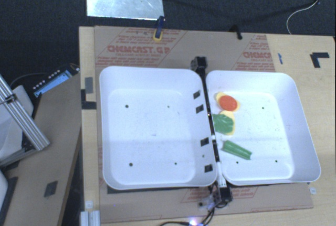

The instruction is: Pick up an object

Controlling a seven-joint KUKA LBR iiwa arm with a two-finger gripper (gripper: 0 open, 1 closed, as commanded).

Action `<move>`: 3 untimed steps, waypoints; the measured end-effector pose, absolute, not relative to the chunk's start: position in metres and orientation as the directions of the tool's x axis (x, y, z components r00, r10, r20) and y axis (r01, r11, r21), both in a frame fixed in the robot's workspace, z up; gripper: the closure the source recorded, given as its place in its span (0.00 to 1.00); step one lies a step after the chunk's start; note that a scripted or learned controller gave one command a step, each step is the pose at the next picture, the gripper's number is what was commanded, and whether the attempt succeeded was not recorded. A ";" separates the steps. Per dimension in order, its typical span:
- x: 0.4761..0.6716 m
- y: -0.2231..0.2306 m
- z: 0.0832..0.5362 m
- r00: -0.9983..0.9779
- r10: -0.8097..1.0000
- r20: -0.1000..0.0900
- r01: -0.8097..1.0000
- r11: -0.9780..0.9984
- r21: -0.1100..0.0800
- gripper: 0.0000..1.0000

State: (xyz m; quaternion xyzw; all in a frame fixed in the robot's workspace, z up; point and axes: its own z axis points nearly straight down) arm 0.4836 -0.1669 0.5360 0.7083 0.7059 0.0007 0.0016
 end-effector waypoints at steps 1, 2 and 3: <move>0.526 -0.089 0.421 -0.012 1.000 0.003 1.000 0.012 -0.007 1.00; 0.605 -0.097 0.486 -0.006 1.000 -0.003 1.000 0.006 0.013 1.00; 0.626 -0.094 0.524 -0.005 1.000 -0.002 1.000 0.006 0.008 1.00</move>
